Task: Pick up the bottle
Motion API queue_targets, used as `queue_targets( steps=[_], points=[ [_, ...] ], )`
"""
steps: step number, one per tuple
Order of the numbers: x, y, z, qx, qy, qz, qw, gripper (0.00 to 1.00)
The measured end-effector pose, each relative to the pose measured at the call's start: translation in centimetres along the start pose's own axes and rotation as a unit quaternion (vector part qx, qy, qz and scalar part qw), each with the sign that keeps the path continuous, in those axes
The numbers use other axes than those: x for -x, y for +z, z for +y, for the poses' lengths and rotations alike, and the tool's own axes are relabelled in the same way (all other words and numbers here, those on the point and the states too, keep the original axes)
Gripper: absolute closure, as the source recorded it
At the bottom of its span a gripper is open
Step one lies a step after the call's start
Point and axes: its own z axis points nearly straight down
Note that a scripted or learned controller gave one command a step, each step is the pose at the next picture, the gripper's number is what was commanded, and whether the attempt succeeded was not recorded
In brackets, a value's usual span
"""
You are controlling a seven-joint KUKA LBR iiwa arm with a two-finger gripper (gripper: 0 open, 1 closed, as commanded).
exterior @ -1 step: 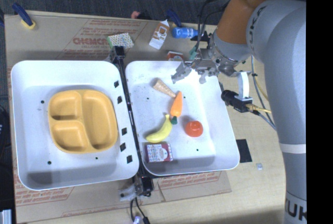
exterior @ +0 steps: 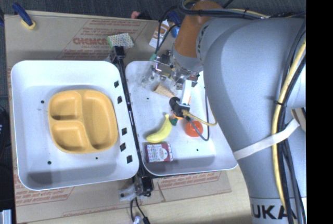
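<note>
Bottle (exterior: 150, 78): clear, lying in the right bin (exterior: 136, 114) just left of the claw (exterior: 167, 73), seemingly touching it. Claw: hanging at the bin's far end; finger state, cannot tell. Banana (exterior: 160, 131), orange ball (exterior: 193, 128), red packet (exterior: 159, 153): sitting nearer the camera than the claw. Yellow tray (exterior: 82, 119): resting in the left bin (exterior: 26, 114).

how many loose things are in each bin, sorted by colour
Yellow: 2, the divided tray in the left bin and the banana in the right bin
Orange-red: 1, a round item
Dark red: 1, a small packet
Tan: 1, a flat piece by the gripper
Total: 5, one left and four right; anything under the arm is hidden.
</note>
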Motion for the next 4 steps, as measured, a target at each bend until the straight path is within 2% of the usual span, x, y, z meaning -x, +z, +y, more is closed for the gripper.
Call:
queue_targets(
  steps=[1, 2, 3, 4],
  points=[
    [0.0, -1.2, 0.1, 0.0, -0.004, 0.0, 1.0, 1.0],
    [-0.3, -9.9, -9.4, -0.001, -0.042, 0.0, 0.9991, 1.0],
    [-2.9, -9.8, -20.3, -0.002, -0.161, 0.0, 0.9869, 1.0],
    [2.4, -15.5, -18.3, 0.001, -0.196, -0.001, 0.9806, 1.0]
  ],
)
